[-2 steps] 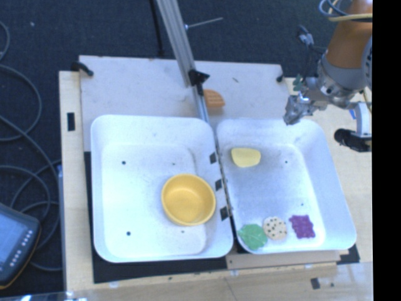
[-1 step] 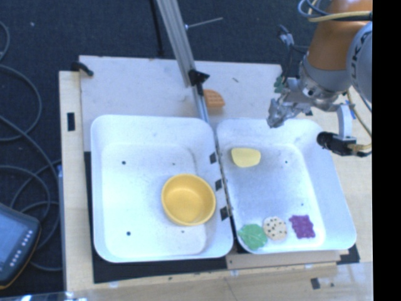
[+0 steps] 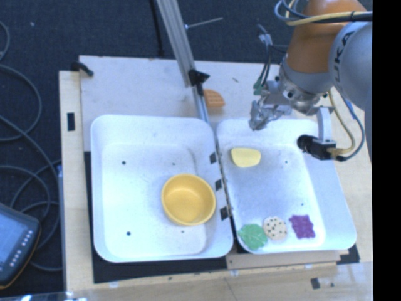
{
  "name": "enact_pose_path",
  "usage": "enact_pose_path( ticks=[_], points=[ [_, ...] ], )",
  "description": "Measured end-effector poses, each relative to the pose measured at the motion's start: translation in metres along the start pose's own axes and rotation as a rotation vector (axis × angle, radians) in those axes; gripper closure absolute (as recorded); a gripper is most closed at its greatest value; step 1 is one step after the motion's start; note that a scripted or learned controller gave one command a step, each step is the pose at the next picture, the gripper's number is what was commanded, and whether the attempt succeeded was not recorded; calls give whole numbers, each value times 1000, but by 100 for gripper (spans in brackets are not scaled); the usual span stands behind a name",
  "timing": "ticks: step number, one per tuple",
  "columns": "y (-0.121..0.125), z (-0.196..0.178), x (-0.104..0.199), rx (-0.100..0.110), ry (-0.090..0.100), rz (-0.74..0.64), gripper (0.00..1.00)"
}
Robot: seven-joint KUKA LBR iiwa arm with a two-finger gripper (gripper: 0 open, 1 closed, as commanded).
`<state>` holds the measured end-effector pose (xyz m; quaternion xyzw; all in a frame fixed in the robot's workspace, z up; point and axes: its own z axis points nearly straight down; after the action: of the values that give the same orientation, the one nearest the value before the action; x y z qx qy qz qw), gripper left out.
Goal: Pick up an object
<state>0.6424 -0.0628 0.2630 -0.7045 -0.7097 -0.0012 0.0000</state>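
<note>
Dark floor with loose cables surrounds my pale bench (image 3: 72, 168), which bears two white bins. From here I see a yellow bowl (image 3: 188, 199) in the left bin (image 3: 113, 168). The right bin (image 3: 319, 199) holds a yellow piece (image 3: 245, 157), a green piece (image 3: 252, 236), a cookie (image 3: 274, 228) and a purple piece (image 3: 302, 226). My arm's gripper (image 3: 258, 121) hangs above the right bin's far edge; its state I cannot tell.

On my tabletop (image 3: 138, 86) a metal pole (image 3: 178, 39) slants up from between the two bins. An orange object (image 3: 213, 99) lies beside its base. Dark cables (image 3: 19, 105) and a tablet (image 3: 15, 243) lie on the floor, left.
</note>
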Motion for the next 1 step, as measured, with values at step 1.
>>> enact_pose_path(
  ticks=[1],
  points=[
    [-8,-2,58,1,0,-1,100]
  ],
)
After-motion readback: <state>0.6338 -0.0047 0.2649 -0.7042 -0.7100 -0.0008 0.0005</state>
